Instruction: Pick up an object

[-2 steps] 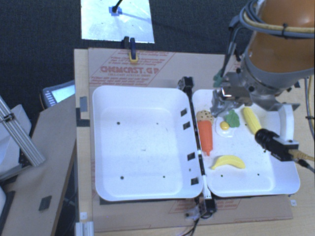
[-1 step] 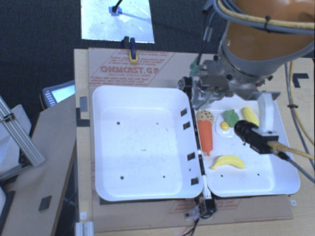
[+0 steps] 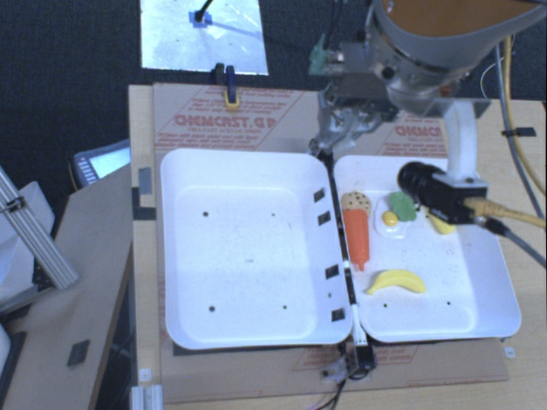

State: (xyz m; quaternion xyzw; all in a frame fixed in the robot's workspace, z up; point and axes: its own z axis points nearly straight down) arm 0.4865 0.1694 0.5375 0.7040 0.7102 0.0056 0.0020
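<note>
The right bin (image 3: 479,314) holds several small things. An orange carrot (image 3: 356,237) lies along its left wall, with a tan speckled cookie (image 3: 355,201) at its top end. A green leafy piece (image 3: 402,205) sits beside a white fried egg (image 3: 391,223). A yellow banana (image 3: 397,282) lies nearer the front. Another yellow piece (image 3: 442,225) is partly hidden under the robot's wrist. My gripper (image 3: 330,146) hangs over the far end of the divider between the bins, above and behind the cookie, with nothing seen in it.
The left bin (image 3: 184,173) stands to the left of the divider. The grey arm with its orange band fills the upper right. Cardboard lies under both bins, and a yellow-black clamp (image 3: 228,86) sits at its far edge.
</note>
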